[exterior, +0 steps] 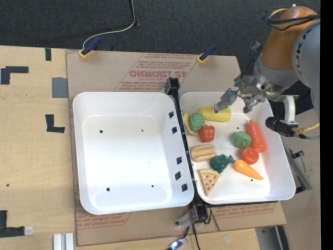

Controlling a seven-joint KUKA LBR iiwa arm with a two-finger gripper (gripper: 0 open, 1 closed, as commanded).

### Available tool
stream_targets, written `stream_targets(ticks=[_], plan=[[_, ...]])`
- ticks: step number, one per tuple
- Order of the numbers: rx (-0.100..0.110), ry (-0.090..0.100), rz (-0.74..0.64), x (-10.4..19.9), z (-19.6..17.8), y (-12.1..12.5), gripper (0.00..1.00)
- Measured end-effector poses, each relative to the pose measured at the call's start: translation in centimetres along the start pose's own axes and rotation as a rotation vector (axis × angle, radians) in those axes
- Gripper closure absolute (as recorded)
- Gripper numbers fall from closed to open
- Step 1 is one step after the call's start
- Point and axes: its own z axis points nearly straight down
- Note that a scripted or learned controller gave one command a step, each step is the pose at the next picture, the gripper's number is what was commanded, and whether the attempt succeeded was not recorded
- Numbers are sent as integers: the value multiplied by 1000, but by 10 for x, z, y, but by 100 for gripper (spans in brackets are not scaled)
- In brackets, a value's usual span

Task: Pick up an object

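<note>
Toy foods lie scattered flat in the right bin.

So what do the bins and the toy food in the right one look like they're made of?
The bins look like thin moulded white plastic: smooth, faintly glossy, with rounded rims. The food pieces, such as the carrot and the pizza slice, look like hard moulded plastic with flat saturated colours, though rubber or painted wood cannot be ruled out.
</note>
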Motion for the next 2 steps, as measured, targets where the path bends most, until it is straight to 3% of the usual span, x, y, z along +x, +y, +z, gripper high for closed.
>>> stream_targets(ticks=[1, 2], plan=[[6, 1, -2, 46, 108, -9, 0], [1, 0, 0, 44, 93, -8, 100]])
